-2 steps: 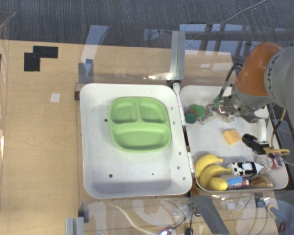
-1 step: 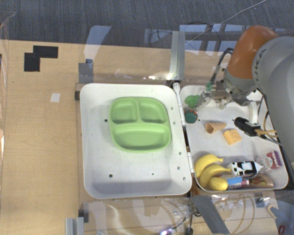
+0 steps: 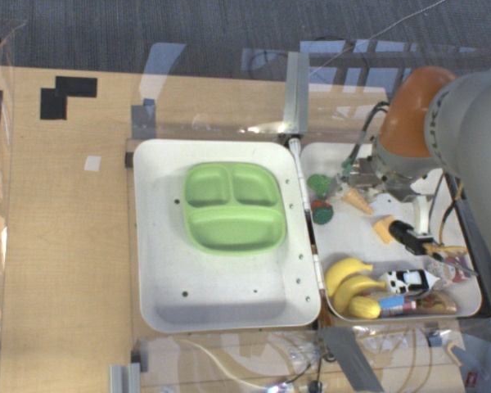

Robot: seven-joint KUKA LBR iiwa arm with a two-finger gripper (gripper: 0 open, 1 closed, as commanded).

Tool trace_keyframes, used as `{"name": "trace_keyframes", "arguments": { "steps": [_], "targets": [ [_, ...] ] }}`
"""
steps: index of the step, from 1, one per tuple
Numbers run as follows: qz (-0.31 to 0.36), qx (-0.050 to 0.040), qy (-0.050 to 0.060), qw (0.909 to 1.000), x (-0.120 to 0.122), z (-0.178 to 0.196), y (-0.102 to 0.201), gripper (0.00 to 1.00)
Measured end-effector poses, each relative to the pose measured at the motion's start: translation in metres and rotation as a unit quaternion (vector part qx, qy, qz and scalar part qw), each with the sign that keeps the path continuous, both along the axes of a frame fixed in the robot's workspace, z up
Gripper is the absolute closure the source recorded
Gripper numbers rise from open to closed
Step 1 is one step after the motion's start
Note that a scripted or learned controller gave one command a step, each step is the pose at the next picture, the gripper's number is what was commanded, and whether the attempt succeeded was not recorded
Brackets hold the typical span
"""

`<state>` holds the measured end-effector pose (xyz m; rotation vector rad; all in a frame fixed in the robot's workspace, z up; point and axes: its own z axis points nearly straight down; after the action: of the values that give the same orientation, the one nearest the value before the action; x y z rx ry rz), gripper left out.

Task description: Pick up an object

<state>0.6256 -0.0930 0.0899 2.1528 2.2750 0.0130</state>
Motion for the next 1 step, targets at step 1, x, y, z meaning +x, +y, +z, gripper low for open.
{"name": "trace_keyframes", "arguments": {
  "steps": [1],
  "targets": [
    [0.0,0.0021,-0.003,1.0,0.0029,0.011,0.0022,1.0]
  ]
}}
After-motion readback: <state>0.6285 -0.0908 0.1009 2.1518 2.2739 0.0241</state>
